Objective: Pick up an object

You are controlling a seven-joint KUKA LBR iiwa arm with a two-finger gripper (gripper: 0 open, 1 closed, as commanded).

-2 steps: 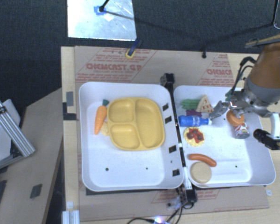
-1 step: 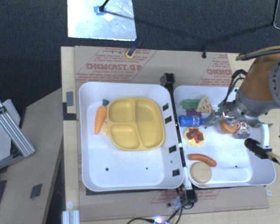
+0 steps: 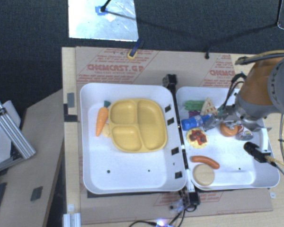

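Over the bin on the view's right [image 3: 262,174], a grey robot arm with an orange band reaches in from the right edge. Its pincer [image 3: 229,121] hangs low in the bin's upper middle, right at a small round orange toy fruit [image 3: 228,130]. Whether the pincer is apart, together or clamped on anything cannot be told from this slanted angle. The orange fruit looks like the likeliest thing to be picked up, and it appears to rest on the bin floor, towards the right wall. To its left sit a blue toy bottle [image 3: 191,123], a toy pizza slice [image 3: 208,107], a green toy vegetable [image 3: 194,104] and a red-and-yellow toy food piece [image 3: 197,137]. Nearer the front lie a toy sausage [image 3: 206,161] and a round tan toy bun [image 3: 203,175], well apart from the pincer. The left bin [image 3: 92,174] holds a yellow divided plate [image 3: 135,125] with a toy carrot [image 3: 101,120] just beside it. Both bins rest on a table [image 3: 47,141]. Several things could go wrong from here. The fruit is round and looks smooth, so it may roll aside or squirt out under a squeeze. The bottle lies near enough to be nudged or caught instead. A grasp set slightly off could also close on air.
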